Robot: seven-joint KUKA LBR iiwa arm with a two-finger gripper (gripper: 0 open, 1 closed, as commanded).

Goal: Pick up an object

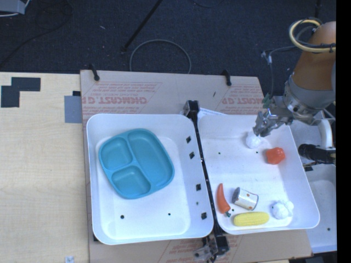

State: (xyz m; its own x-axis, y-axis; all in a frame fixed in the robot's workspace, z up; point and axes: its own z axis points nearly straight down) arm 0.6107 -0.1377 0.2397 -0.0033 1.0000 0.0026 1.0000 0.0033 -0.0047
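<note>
My gripper (pixel 263 126) hangs over the far side of the right bin (pixel 307 185), just above and to the right of a small white lump (pixel 253 141). It looks close to the lump, but I cannot make out contact. An orange-red chunk (pixel 275 155) lies a little right of the lump. Along the bin's near side lie a red-orange pepper (pixel 222 199), a small silver can (pixel 244 199) on its side, a yellow corn cob (pixel 251 219) and a white crumpled piece (pixel 281 209).
The left bin (pixel 104 212) holds a blue three-compartment plate (pixel 136 162). A black divider (pixel 200 169) runs between the bins. The grey arm with its orange band (pixel 315 59) comes in from the upper right.
</note>
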